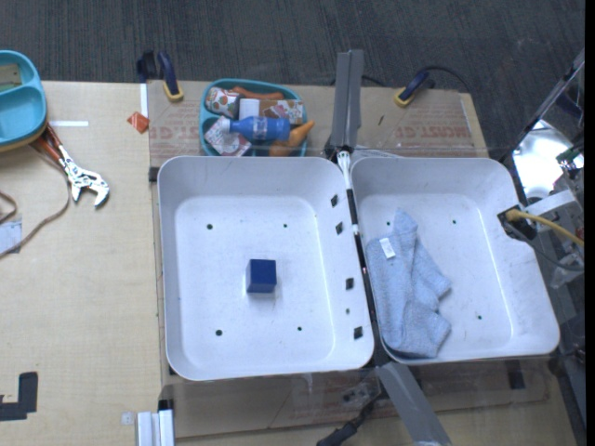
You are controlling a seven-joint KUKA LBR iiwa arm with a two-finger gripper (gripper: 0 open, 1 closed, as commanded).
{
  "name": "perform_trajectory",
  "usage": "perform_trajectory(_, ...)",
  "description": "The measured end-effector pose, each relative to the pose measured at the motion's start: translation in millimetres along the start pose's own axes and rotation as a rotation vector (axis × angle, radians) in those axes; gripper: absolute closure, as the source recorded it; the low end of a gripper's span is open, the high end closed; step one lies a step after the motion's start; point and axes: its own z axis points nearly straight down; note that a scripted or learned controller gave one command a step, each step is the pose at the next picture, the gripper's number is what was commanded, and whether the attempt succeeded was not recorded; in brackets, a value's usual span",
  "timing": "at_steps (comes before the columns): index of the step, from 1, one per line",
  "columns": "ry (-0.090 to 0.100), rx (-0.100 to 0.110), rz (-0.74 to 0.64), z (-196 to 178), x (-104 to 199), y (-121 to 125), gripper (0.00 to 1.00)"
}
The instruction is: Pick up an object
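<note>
A small dark-blue cube [262,276] sits flat on the floor of the left white bin [186,249], slightly below its middle and well away from the walls. A crumpled grey-blue cloth [412,286] lies in the right white bin [493,249], on its left half, running from near the middle down to the front wall. Nothing is touching either object.
A teal tray of small packaged items [253,119] stands behind the left bin. A grey post [347,100] rises at the back between the bins. A wrench [84,186] and a blue dish [19,96] lie on the bench at left. Shiny hardware and a yellow cable [544,219] overhang the right bin's right rim.
</note>
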Motion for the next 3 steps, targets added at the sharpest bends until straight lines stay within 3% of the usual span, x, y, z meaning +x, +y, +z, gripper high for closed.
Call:
perform_trajectory(2, -0.002, 0.002, 0.004, -5.4, -43.8, -9.9, 0.0)
perform_trajectory(3, -0.002, 0.002, 0.005, -6.1, -43.9, -9.7, 0.0)
